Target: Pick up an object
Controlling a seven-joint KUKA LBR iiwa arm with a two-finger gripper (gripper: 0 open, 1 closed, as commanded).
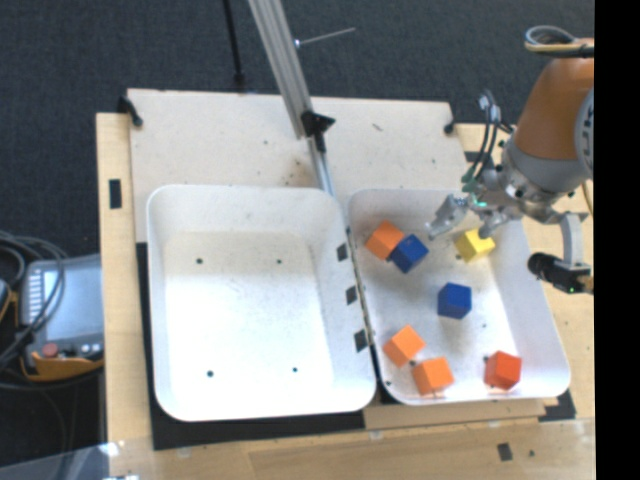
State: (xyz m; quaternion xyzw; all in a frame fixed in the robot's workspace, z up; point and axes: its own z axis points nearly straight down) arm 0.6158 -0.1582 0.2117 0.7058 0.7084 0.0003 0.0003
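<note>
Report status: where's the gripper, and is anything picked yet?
Gripper over right bin, beside yellow block; finger state unclear. Nothing seen held. Orange block touching blue block close by.

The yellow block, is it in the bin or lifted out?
In. The yellow block rests on the right bin's floor, beside the gripper.

Two bins sit side by side on the table (115,268). The left bin (170,298) lies beside the right bin (530,308), which holds seven blocks: three far, one central (454,300), three near.
</note>
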